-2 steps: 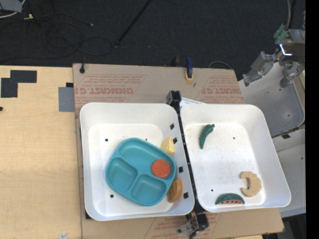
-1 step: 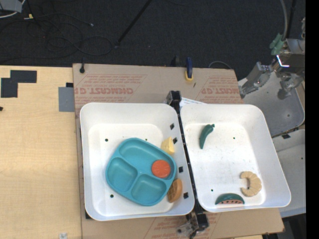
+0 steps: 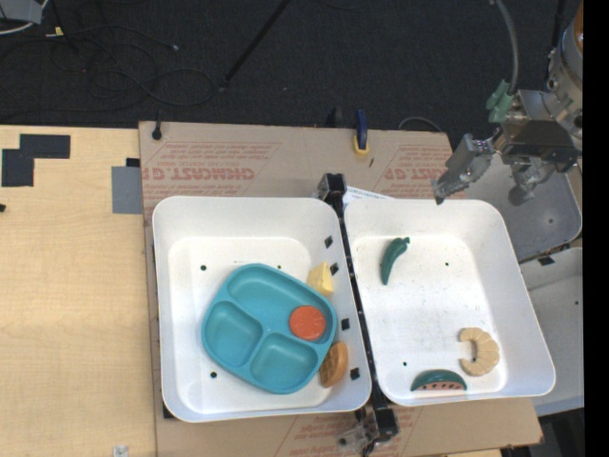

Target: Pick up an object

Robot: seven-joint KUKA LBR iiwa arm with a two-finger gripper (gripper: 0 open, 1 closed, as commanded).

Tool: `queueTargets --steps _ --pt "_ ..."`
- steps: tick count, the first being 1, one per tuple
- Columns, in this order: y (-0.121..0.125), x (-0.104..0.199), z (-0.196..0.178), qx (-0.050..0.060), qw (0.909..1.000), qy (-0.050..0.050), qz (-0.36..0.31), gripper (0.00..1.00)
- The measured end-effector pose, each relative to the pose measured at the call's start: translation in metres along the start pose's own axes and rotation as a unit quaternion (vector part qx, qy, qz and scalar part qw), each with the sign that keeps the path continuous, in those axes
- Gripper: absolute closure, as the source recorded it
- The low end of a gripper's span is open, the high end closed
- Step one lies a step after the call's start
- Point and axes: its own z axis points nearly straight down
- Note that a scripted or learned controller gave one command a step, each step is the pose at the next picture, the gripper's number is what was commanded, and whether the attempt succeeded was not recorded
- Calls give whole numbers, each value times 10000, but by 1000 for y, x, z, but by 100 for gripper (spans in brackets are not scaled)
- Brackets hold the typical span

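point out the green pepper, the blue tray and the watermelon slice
green pepper (image 3: 394, 259), camera view, middle of its body
blue tray (image 3: 231, 332), camera view, floor of its left compartment
watermelon slice (image 3: 438, 382), camera view, its red flesh

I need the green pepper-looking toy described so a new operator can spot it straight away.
Look in the right white bin, the one nearer the arm. In its upper left part, well apart from the other items, lies the green chili pepper. It is the one slim, all-green piece; the croissant and watermelon slice lie near the bottom edge.
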Motion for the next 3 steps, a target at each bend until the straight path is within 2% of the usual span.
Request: queueTargets --steps 1,2,3 --pt "-6 36 0 1 10000 -3 -2 0" --pt "-6 36 0 3 10000 -4 1 0" --pt "88 27 2 -8 10000 -12 20 0"
